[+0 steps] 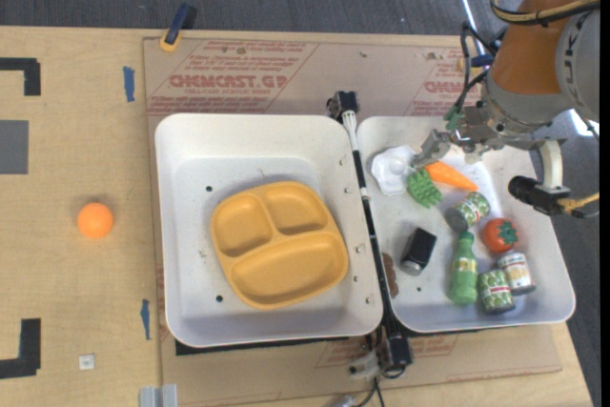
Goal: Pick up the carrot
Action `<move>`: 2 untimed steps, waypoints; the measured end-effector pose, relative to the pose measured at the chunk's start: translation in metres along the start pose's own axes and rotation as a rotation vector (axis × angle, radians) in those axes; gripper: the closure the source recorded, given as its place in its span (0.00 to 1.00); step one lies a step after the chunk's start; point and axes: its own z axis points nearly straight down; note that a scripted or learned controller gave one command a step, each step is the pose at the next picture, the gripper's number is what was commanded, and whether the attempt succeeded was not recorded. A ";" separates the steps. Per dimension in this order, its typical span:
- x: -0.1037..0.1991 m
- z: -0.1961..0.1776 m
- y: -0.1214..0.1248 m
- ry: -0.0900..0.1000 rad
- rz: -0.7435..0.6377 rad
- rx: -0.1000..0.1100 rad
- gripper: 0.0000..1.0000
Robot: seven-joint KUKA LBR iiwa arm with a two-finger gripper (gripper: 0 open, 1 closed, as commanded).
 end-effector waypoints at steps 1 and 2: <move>-0.032 0.073 0.016 -0.001 -0.233 -0.010 0.00; -0.032 0.061 0.018 -0.002 -0.232 -0.017 1.00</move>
